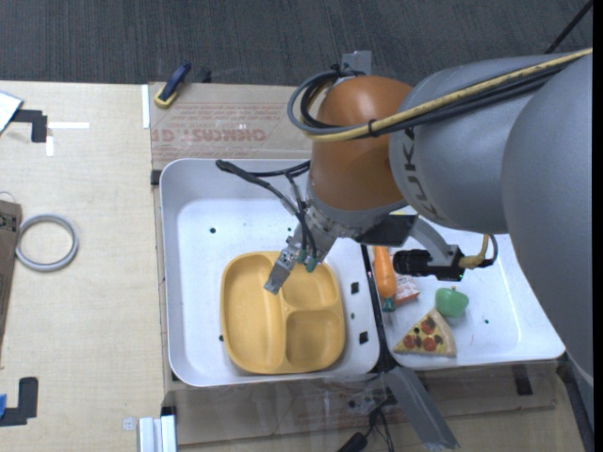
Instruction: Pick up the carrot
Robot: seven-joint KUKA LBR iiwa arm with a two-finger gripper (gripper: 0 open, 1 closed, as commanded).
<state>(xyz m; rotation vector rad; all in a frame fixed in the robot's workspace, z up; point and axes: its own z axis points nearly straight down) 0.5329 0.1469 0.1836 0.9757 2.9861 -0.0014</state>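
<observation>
While the carrot (383,271) is left lying in the right bin (499,332), just past the divider between the two bins, the pincer (290,269) is held over the left bin (188,252), above the upper edge of a yellow divided plate (283,323). Nothing is seen between its fingers; whether they are parted or closed cannot be told, since they are viewed nearly end-on and are small. The carrot is found to the pincer's right, fairly near, lying lengthwise along the bin wall, with its orange body partly covered by the arm (452,139). Beyond it, further from the pincer, a green toy (453,302) and a pizza slice (427,335) are placed, close enough to crowd a grasp from that side. The pick is judged not yet begun: the pincer would need to be carried across the divider and lowered beside the wall, where little finger clearance is offered.
</observation>
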